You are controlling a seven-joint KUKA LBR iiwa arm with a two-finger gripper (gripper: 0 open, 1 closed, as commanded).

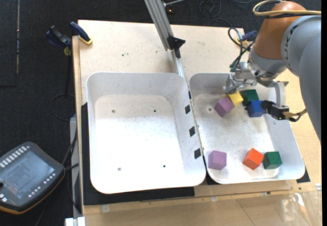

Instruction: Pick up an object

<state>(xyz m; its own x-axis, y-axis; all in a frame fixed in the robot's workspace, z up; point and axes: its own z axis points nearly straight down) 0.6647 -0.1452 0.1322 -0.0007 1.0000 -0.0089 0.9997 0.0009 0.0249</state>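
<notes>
The right bin (286,143) holds several small blocks. At its far end a purple block (223,107), a yellow block (235,98), a dark green block (250,96) and a blue block (255,108) lie close together. My gripper (234,87) hangs low right over this cluster, above the yellow block, and the wrist hides its fingertips. Near the front edge of the same bin sit a second purple block (217,159), an orange block (253,158) and a green block (272,159).
The left bin (102,118) lies beside the right one. A slanted metal pole (156,8) ends between the two bins at the back. Blue clamps (66,36) sit at the bench's far left corner, and a teach pendant (25,176) lies at the lower left.
</notes>
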